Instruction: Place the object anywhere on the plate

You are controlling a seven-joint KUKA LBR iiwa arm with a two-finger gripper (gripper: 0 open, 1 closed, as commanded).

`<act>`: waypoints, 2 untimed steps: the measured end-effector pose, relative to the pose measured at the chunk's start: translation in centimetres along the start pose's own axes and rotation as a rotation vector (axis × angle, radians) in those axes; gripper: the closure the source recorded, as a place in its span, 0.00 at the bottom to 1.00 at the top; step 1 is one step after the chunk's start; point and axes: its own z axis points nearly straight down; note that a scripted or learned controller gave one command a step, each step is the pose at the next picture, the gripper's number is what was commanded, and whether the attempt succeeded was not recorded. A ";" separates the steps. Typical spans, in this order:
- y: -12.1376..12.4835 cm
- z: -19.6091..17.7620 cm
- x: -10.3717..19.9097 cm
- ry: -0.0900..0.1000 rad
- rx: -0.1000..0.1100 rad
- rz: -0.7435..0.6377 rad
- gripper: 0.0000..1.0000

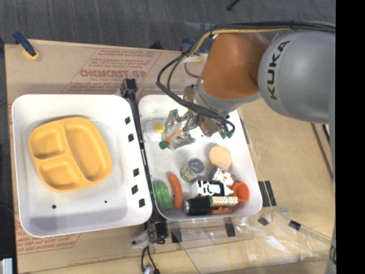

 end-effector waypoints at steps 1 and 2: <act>13.9 -3.4 -2.6 -0.005 -0.005 -0.086 1.00; 13.1 -3.3 -2.4 -0.001 -0.001 -0.074 0.00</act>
